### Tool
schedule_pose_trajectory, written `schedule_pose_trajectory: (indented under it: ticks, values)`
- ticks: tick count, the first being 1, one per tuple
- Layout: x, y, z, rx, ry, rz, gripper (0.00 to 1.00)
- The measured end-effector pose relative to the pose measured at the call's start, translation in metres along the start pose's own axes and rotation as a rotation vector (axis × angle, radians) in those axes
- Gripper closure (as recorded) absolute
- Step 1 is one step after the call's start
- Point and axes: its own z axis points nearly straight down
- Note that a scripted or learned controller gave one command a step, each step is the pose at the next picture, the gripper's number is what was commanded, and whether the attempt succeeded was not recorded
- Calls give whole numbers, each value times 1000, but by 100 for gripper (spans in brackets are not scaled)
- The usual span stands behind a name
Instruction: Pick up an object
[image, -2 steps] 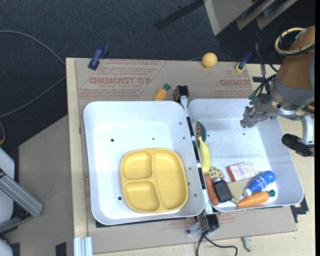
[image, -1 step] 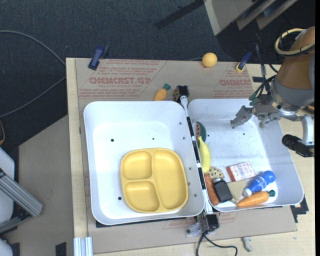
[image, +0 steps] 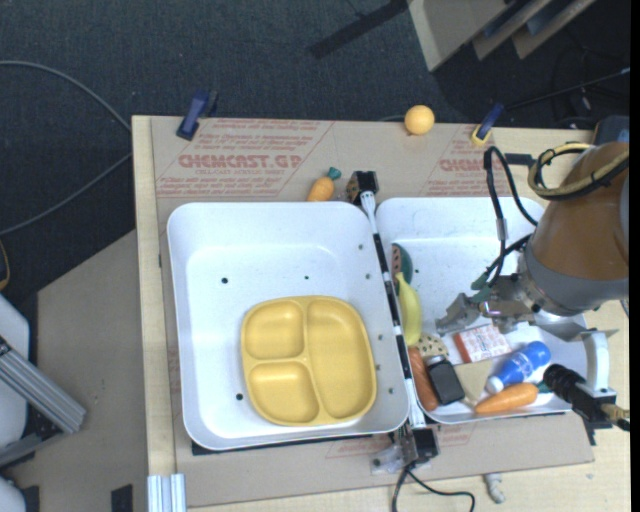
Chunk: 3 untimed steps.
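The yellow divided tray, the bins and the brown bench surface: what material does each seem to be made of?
The yellow divided tray looks like moulded plastic: even colour, rounded compartment edges, a soft sheen. The two white bins also seem plastic, smooth and slightly glossy, with rounded corners. The bench surface looks like brown paper or cardboard, matte with red printed lettering; it may be a protective sheet over something else.

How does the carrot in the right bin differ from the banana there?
The carrot is orange and lies almost crosswise along the right bin's near edge; the banana is yellow and lies lengthwise against the left wall. The carrot sits beside a blue-capped bottle; the banana doesn't. Both are long, slim toy foods.
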Motion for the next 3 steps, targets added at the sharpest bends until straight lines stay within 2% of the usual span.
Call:
schedule_pose_trajectory:
  ticks: [1,2,3]
  values:
    - [-52,15,105,-12,-4,1,0]
    - [-52,16,93,-18,-5,2,100]
    - [-53,1,-5,-5,-2,0,100]
